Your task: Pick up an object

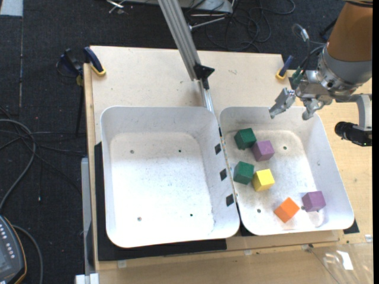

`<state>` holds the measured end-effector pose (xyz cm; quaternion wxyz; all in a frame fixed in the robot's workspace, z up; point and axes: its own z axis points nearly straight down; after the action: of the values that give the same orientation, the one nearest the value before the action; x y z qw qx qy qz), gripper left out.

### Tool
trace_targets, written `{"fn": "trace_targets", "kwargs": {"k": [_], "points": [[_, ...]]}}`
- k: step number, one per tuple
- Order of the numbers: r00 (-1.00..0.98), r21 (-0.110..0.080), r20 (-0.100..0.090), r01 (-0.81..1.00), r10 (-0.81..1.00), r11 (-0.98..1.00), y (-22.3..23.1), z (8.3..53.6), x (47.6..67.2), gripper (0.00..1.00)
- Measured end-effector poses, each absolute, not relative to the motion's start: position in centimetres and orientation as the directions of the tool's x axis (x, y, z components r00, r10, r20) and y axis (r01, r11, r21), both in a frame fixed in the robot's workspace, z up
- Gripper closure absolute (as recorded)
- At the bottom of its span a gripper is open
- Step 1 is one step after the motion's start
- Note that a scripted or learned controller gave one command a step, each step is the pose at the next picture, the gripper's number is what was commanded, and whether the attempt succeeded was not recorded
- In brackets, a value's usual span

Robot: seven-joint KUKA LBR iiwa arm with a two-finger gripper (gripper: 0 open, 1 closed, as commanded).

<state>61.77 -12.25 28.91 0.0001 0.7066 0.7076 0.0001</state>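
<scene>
My gripper (294, 107) hangs open above the far rim of the right bin (331, 158), with nothing between its fingers. Below it in that bin lie several small blocks. A green block (244, 138) and a purple block (263, 149) sit nearest the gripper. Another green block (243, 173) touches a yellow block (263, 179) in the middle. An orange block (287, 209) and a second purple block (313, 200) rest near the front rim.
The left bin (118, 158) stands beside the right one on the wooden bench (148, 76). A slanted metal pole (180, 31) ends at the bins' shared far corner. Clamps sit at the bench's far corners.
</scene>
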Motion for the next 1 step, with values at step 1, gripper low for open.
{"fn": "trace_targets", "kwargs": {"k": [1], "points": [[-0.001, 0.001, -0.002, 1.0, 1.0, 0.001, -10.54, 13.45, 60.9, 0.0]]}}
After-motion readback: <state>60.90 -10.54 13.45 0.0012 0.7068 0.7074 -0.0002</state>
